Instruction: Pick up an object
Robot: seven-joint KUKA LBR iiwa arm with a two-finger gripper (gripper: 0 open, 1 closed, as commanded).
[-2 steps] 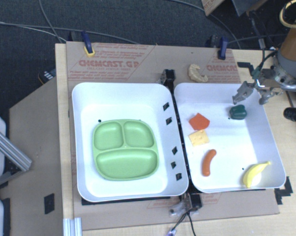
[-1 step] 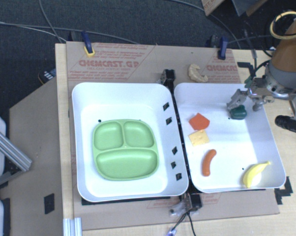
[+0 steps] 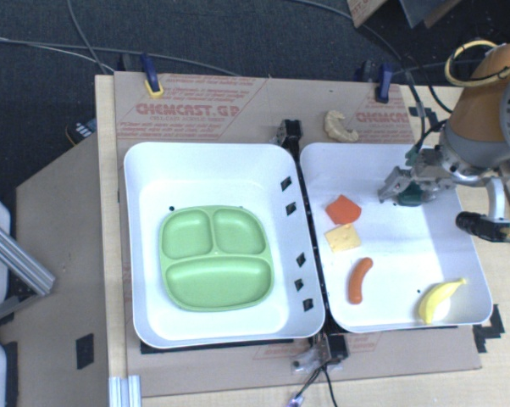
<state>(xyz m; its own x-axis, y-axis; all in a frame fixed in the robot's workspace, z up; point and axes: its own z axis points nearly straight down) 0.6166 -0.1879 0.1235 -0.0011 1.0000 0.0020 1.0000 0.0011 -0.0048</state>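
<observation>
In the right bin (image 3: 382, 164) lie an orange-red block (image 3: 344, 209), a pale yellow block (image 3: 342, 239), a reddish sausage-shaped piece (image 3: 359, 279) and a yellow banana (image 3: 440, 299). My gripper (image 3: 409, 189) hangs over the bin's upper right part, right of the orange-red block and apart from it. A small dark green thing (image 3: 412, 196) shows at the fingertips; whether it is gripped is unclear.
The left bin (image 3: 145, 193) carries a green divided plate (image 3: 216, 256). A beige scrap (image 3: 340, 125) lies on the cardboard behind the bins. Black clips (image 3: 295, 236) line the divider. Cables run across the dark floor above.
</observation>
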